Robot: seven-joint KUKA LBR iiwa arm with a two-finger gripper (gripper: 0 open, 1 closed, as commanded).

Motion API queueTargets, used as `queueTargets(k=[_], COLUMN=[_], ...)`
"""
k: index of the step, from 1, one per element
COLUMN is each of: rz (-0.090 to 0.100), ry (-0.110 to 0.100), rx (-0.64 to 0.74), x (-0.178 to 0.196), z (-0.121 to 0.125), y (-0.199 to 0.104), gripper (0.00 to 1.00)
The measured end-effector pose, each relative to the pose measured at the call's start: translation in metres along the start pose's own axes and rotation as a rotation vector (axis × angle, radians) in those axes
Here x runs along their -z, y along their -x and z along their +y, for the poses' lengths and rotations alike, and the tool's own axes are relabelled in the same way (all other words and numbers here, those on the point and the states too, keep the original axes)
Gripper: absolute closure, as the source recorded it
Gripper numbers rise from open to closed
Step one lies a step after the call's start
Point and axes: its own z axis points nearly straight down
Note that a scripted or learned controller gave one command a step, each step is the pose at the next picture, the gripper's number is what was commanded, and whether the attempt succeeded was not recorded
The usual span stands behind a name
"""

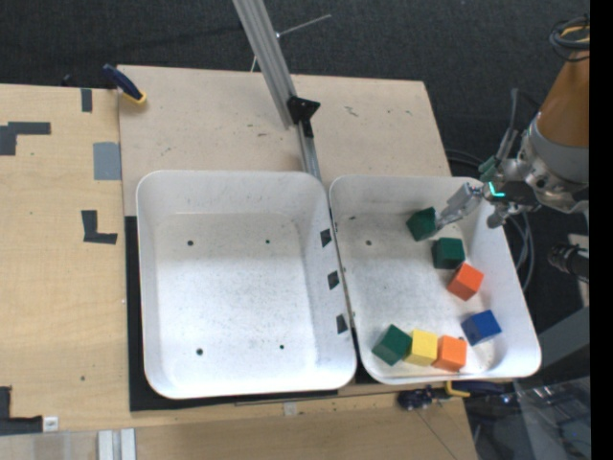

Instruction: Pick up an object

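Spanning the bench side by side, the left bin (235,286) and the right bin (508,286) come first in size, followed by the arm (565,132) entering from the right. Its gripper (460,204) sits over the right bin's upper area, touching or just beside a dark green cube (420,224); whether the jaws are spread or closed cannot be told. Smaller still, a second green cube (447,252) and an orange cube (466,281) lie near, so a grasp could nudge a neighbour or slip off a cube's edge.
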Motion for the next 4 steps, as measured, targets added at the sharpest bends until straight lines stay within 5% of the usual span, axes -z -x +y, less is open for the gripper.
queueTargets(k=[1,4], rz=[-0.001,0.0], ry=[0.004,-0.003], rx=[0.001,0.0], x=[0.002,-0.162], z=[0.001,-0.011], y=[0.0,0.002], gripper=[0.0,0.0])
